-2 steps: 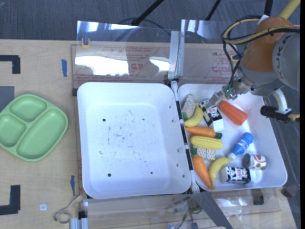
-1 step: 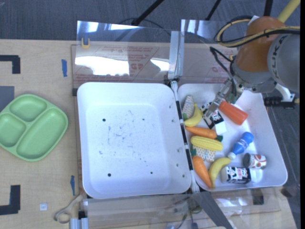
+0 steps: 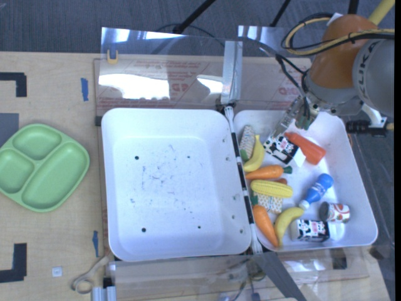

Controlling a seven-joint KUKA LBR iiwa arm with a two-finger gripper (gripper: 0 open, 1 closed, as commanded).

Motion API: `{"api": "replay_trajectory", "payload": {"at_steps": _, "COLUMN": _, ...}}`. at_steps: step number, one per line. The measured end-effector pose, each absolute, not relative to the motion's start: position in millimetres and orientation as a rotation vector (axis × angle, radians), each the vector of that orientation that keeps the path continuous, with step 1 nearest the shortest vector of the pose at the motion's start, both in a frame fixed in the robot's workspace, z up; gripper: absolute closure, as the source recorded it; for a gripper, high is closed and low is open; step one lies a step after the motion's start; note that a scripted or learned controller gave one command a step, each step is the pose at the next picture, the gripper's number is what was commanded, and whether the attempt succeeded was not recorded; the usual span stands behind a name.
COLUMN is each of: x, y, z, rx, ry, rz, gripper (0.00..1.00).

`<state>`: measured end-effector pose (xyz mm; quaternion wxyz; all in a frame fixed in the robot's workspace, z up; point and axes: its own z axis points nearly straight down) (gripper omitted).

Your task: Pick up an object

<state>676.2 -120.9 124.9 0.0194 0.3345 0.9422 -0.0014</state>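
Taking the right-hand shallow white bin (image 3: 360,187) as landmark: at its near edge lie a black-and-white cow-patterned toy (image 3: 311,229), a small yellow plastic banana (image 3: 287,219) and an orange plastic carrot (image 3: 265,223), with a blue plastic bottle (image 3: 316,189) mid-bin and a red-orange block (image 3: 306,147) farther back. All rest untouched, so no pick is done yet. At the far corner the two-finger gripper (image 3: 299,117) hovers empty; whether it is parted I cannot tell.
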Motion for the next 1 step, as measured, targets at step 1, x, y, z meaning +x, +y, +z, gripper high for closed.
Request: {"api": "replay_trajectory", "payload": {"at_steps": 1, "x": 652.2, "y": -79.8, "z": 186.1, "rx": 1.479, "ry": 2.765, "rz": 0.003, "gripper": 1.0}}
